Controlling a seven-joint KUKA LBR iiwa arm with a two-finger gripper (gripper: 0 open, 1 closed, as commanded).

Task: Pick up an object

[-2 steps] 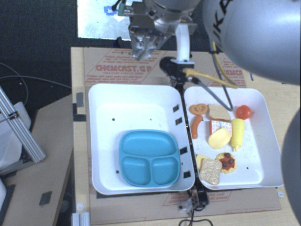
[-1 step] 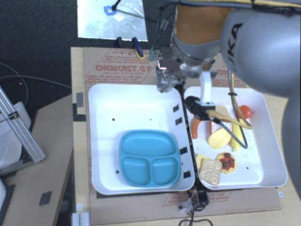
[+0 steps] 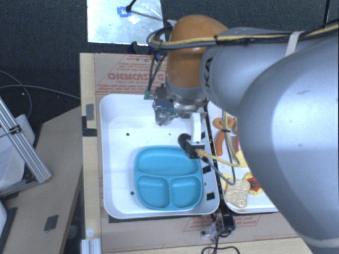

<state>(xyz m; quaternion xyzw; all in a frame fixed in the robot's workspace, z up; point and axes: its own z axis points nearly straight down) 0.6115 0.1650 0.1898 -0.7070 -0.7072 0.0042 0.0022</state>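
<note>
A light blue three-compartment tray [image 3: 168,178] lies flat in the near half of the left white bin [image 3: 114,136]. My gripper [image 3: 163,113] hangs over the far right part of that bin, above its bare floor and beyond the tray's far edge. Nothing shows between its tips. The big grey arm with its orange band covers most of the right bin [image 3: 254,208]. In what shows of that bin lie a beige flat piece [image 3: 238,193], an orange item [image 3: 222,124] and a small red bit [image 3: 251,184].
A black cable end and yellow cable [image 3: 186,142] hang by the divider between the bins. Cardboard [image 3: 124,75] lies under the bins. A metal frame [image 3: 21,147] stands at the left. A shiny sheet [image 3: 119,12] lies at the back.
</note>
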